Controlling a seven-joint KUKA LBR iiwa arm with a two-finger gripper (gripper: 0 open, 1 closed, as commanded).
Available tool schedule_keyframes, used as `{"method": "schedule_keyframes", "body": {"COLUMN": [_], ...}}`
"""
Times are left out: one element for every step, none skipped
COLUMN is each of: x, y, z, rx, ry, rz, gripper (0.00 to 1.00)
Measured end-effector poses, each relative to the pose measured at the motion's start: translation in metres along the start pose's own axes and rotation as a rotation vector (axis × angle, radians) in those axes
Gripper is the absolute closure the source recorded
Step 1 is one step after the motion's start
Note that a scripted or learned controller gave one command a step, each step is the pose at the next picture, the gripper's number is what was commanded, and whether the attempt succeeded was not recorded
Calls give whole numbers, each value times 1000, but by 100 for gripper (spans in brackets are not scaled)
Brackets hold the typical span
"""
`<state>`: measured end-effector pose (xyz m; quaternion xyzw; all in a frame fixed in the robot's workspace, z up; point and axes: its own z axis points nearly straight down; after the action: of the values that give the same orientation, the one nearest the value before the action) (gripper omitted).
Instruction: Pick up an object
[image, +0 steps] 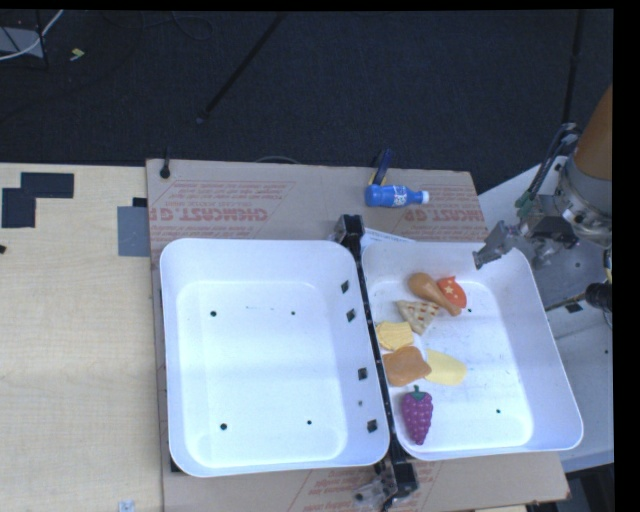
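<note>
Toy food (430, 300) (maybe 7 pieces) lies left of the gripper (515, 240).

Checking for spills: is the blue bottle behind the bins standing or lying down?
Lying down. The blue bottle rests on its side on the cardboard behind the right bin, white cap pointing right.

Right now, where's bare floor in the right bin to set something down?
The right bin has bare floor along its right wall and near-right corner. Crowded on the left: purple grapes, orange slab, yellow piece, waffle, tomato.
</note>
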<state>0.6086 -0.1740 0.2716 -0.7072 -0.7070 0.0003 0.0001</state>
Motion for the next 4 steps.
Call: {"method": "schedule_keyframes", "body": {"x": [90,25,20,20], "y": [-32,19,35,35], "z": [54,137,187,173], "rx": [9,6,4,5], "ry": [6,-1,1,2], "rz": [-6,3,-3,-4], "gripper": [0,0,0,100]}}
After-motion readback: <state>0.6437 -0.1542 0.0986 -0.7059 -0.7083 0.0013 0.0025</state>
